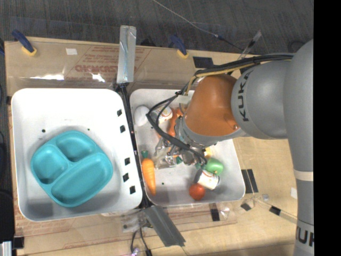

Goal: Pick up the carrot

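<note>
Carrot (149, 175): lay against right bin's (229, 143) left wall, near gripper (173, 156).
Grip: cannot tell whether released or clenched.
Risk: wall could block 1 finger.

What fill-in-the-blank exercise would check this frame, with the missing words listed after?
1. The carrot lies in the ____ bin.
2. The teal divided plate has ____ compartments.
3. The plate sits in the ____ bin.
4. The gripper hangs over the same bin as the ____.

Missing words: right; three; left; carrot
</note>
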`<state>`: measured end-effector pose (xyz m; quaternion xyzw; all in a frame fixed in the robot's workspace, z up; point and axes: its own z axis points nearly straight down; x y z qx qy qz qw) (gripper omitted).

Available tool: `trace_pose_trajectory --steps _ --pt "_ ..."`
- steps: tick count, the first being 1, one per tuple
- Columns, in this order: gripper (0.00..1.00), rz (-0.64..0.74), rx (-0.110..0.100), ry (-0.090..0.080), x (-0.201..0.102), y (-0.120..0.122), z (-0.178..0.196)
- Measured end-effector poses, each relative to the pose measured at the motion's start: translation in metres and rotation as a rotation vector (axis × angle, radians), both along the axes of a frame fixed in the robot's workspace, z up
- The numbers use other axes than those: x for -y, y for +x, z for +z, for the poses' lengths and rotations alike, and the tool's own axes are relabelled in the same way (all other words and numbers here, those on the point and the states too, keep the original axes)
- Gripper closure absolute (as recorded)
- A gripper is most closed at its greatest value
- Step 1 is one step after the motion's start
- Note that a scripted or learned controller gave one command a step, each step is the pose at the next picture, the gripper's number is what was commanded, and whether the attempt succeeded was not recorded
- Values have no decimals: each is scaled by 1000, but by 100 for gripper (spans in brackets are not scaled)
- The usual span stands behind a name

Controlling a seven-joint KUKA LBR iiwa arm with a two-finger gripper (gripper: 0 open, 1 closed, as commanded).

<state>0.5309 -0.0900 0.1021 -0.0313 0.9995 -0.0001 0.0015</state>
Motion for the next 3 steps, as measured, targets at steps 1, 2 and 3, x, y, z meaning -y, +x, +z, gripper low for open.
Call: trace_pose_trajectory --steps 1,2,3 --pt "100 151 11 -1 -57 -9 166" --pt "100 169 -5 2 -100 -23 108" --pt "100 359 -1 -1 -38 11 90"
